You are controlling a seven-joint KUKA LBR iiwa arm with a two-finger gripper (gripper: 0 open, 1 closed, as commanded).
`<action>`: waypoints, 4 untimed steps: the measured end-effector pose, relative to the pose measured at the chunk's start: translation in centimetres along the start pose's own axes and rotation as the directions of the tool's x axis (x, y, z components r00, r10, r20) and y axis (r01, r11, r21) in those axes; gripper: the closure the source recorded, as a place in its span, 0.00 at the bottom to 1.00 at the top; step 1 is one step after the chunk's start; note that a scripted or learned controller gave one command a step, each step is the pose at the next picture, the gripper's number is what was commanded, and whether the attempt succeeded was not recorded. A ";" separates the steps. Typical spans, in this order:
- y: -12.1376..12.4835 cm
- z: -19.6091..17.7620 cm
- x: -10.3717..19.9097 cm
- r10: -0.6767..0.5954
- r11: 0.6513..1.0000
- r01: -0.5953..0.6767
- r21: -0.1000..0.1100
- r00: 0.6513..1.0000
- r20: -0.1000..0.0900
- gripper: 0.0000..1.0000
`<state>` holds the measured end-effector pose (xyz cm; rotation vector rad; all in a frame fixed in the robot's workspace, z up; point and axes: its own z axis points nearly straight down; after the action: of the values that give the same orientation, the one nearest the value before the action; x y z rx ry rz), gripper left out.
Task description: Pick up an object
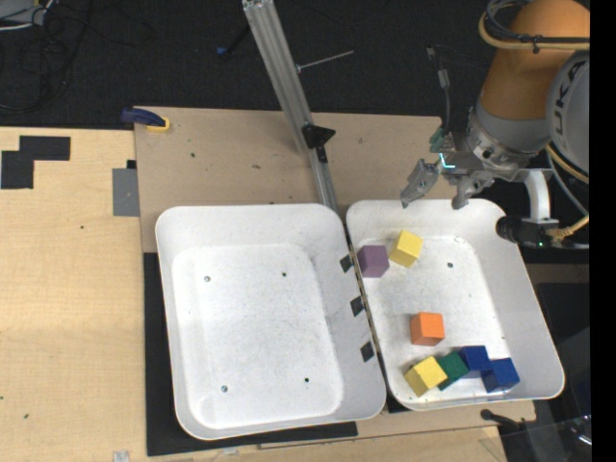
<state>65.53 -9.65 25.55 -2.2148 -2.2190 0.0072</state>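
Up at the far edge of the right bin, the gripper hangs above the rim with its two fingers spread apart and nothing between them. One fingertip sits near the bin's far left corner, the other a little further right over the rim. The grey arm with its orange band comes in from the upper right.

All the blocks lie in the right bin. A purple cube rests against the bin's left wall, and a yellow cube sits just beside it on its right, turned so one corner points toward the far rim. These two are the blocks nearest the gripper, yet well apart from its fingers. An orange cube stands alone near the middle of the bin floor, its sides roughly square to the bin.

Along the near edge lies a tight cluster: a second yellow block, a green block, and two blue blocks, touching one another in a row running left to right. The blocks look like cubes, so none shows a clear long axis.

The left bin lies just beside the right one, their walls meeting at the centre. A metal rail slants across the bench behind them.
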 end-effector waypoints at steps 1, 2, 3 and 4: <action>0.1 -0.3 0.0 -0.001 1.000 0.001 -0.004 1.000 0.001 0.00; -0.1 6.0 0.7 -0.002 1.000 0.002 0.002 1.000 0.000 0.00; 0.4 11.3 0.0 0.002 1.000 -0.002 0.001 1.000 0.001 0.00; 0.5 14.3 -0.1 0.006 1.000 -0.006 -0.008 1.000 0.001 0.00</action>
<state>65.95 -9.74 11.22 -2.2260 -2.2174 -0.0002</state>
